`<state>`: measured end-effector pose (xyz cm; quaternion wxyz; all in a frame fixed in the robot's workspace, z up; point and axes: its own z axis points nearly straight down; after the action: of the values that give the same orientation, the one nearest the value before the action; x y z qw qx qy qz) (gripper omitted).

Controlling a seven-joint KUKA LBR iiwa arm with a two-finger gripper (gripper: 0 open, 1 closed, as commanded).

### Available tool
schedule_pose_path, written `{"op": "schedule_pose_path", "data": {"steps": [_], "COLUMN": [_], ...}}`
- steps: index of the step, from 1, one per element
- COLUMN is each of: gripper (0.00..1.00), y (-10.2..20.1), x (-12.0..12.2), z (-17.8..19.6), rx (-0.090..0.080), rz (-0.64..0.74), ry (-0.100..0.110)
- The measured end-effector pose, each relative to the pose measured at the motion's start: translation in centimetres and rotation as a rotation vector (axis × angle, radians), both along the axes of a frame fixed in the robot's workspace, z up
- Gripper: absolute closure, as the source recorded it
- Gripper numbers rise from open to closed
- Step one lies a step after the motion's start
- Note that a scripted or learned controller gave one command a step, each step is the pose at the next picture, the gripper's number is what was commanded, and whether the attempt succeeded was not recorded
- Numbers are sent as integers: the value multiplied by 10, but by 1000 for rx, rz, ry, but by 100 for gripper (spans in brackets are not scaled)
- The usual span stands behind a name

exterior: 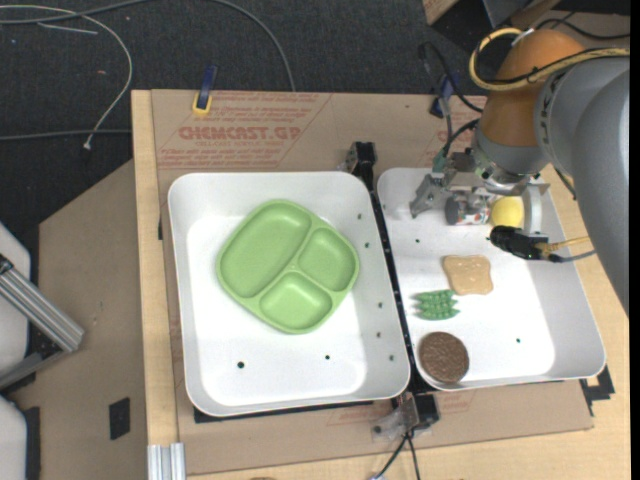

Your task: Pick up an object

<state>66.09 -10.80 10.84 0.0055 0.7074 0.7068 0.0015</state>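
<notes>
camera view, nearest first: a brown disc [443,356] lies at the 7 o'clock edge of the right bin [545,318]. green pods [436,305] lie just past it, then a tan slice [468,275] near the middle, each apart from the others. farther in, at the bin's 12 o'clock end, a yellow fruit [508,211] sits just beside the gripper [447,206], on its 3 o'clock side; whether they touch i cannot tell.

the gripper hangs over that far end, and i cannot tell whether it is apart or together. nothing shows clamped in it, so i judge the pick as not yet made and the step as the approach. the fruit looks the likeliest target. the next move would call for shifting toward 3 o'clock to centre on it and then closing; a round fruit may roll away.

in the way: the bin's far wall is close behind the fruit, and the slice lies near at 6 o'clock. at 9 o'clock the left bin [210,363] holds a green plate [288,266], well apart and no hindrance. both bins rest on the table [250,128].
</notes>
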Motion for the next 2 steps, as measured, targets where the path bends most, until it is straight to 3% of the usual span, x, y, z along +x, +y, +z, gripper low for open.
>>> {"op": "schedule_pose_path", "data": {"steps": [1,2], "gripper": [100,100], "y": [-2,0], "x": [2,-1], "z": [15,63], "rx": [-4,5], "rz": [0,1], "ry": [-4,4]}}
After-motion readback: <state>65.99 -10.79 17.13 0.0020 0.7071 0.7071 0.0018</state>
